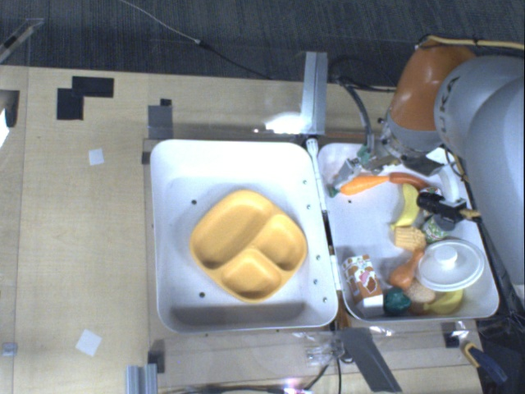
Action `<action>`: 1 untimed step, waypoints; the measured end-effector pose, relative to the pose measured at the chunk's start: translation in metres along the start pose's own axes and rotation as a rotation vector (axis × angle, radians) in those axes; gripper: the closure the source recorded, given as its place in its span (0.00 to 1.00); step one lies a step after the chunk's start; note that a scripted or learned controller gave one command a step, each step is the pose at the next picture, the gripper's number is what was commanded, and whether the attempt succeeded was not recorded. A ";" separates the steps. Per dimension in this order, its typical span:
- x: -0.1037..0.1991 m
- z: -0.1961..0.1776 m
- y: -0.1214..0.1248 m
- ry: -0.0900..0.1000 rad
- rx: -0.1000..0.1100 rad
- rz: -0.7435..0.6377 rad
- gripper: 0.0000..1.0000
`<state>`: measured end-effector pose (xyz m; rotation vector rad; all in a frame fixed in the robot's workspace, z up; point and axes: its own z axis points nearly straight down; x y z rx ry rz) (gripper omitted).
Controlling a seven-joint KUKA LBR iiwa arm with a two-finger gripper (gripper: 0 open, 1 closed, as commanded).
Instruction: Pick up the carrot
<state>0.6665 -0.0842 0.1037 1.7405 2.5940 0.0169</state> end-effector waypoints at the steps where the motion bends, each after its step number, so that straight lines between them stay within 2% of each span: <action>1: 0.002 0.002 -0.020 -0.006 -0.017 0.036 0.00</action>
